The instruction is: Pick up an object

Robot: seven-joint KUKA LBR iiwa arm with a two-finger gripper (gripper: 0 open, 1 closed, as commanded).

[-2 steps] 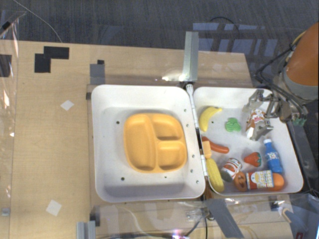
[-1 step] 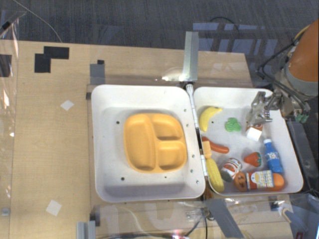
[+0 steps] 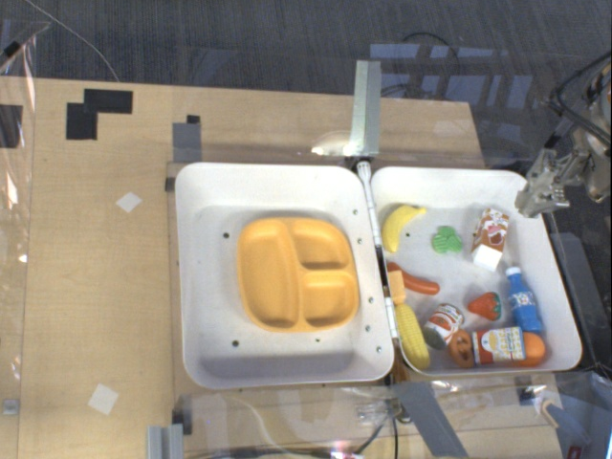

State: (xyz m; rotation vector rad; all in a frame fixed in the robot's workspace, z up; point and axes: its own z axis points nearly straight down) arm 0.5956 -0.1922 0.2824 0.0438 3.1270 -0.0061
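Camera view from above the bench: the things to be picked lie in the right-hand shallow white plastic bin [image 3: 566, 285], and I place everything else from that bin. In its far half lie a curved yellow toy banana [image 3: 401, 225] near the inner wall, a small green leafy toy vegetable [image 3: 446, 240] beside it toward the middle, and a red-and-white printed carton [image 3: 491, 238] toward the outer wall. Across the middle are a red-orange toy sausage [image 3: 417, 281], a red toy pepper with a green stalk [image 3: 485, 305] and a blue plastic bottle with a white cap [image 3: 522, 300]. Along the near side lie a yellow toy corn cob [image 3: 411, 331] against the inner wall, a small round red-and-white can [image 3: 443, 324] and an orange bottle with a red-and-white label [image 3: 499, 346], lying on its side.

The grey two-finger gripper [image 3: 538, 199] hangs over this bin's far outer corner, apart from every toy, with nothing between its fingers; I cannot tell whether they are spread or closed.

Touching the bin's inner wall is the left-hand shallow white plastic bin [image 3: 206, 285], holding a yellow-orange divided plastic tray [image 3: 295, 271]. Both rest on a pale wooden bench [image 3: 86, 285].
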